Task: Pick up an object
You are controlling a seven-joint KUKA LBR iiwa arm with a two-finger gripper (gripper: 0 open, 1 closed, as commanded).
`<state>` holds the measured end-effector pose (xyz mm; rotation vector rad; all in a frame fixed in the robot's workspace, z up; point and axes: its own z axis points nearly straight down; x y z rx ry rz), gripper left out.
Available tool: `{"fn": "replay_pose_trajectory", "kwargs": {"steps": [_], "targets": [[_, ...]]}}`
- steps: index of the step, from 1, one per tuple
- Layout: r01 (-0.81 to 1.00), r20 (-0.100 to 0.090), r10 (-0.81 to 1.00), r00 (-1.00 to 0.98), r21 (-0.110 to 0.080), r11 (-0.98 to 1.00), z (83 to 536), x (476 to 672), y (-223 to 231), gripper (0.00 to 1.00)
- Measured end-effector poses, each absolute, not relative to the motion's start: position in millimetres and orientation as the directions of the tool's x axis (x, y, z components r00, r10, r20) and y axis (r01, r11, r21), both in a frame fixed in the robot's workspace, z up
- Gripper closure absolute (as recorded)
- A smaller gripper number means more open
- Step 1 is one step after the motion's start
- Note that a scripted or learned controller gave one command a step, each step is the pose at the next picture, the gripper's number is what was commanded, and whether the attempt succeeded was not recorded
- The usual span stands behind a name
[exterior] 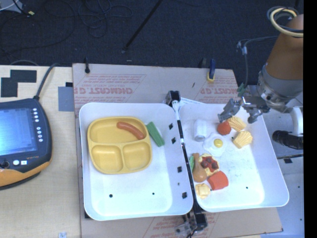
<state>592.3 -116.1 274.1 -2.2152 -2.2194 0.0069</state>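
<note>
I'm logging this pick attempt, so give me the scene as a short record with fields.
gripper: over the right bin's far edge, above the toy food
right bin: tomato, fried egg, white cup, other toy food
left bin: yellow divided plate, green block beside it
plate contents: sausage in the far compartment

The arm (285, 58) is cut off by the right edge; the handheld screen (20, 138) is clipped at the left; the far-corner cables (15, 4) are blurred

Yellow tray (120, 152), green block (155, 134)
</note>
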Motion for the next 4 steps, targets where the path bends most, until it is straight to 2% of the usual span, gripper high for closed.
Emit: {"fn": "replay_pose_trajectory", "kwargs": {"steps": [1, 2, 3, 4], "targets": [[1.000, 0.002, 1.000, -0.004, -0.012, 0.004, 211.4, 569.8, -39.0, 0.00], [1.000, 0.001, 1.000, -0.006, -0.004, 0.006, 311.9, 538.5, 40.2, 0.00], [1.000, -0.002, 1.000, -0.004, -0.015, 0.004, 315.3, 539.9, 37.9, 1.00], [1.000, -0.001, 1.000, -0.004, 0.002, 0.004, 439.3, 499.3, 59.2, 1.00]]}}
